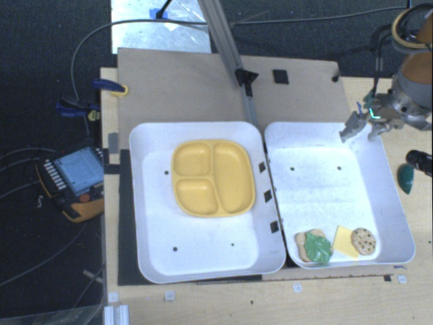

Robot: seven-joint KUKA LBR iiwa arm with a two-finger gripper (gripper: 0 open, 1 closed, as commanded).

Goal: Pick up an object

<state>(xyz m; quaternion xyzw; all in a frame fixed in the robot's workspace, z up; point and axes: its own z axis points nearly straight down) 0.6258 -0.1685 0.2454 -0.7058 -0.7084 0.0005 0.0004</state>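
Near edge of right bin (389, 181): green toy (316, 247), yellow wedge (346, 242) & cookie (364, 240) in a row, touching or nearly so. Left bin (152, 249) holds yellow divided plate (213, 178). Far right, gripper (364, 125) hovers over right bin's far corner, fingers spread, holding nothing, well apart from the objs.

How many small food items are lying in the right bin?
3, all along its near edge: a green leafy piece at left, a yellow cheese slice in the middle, a cookie at right.
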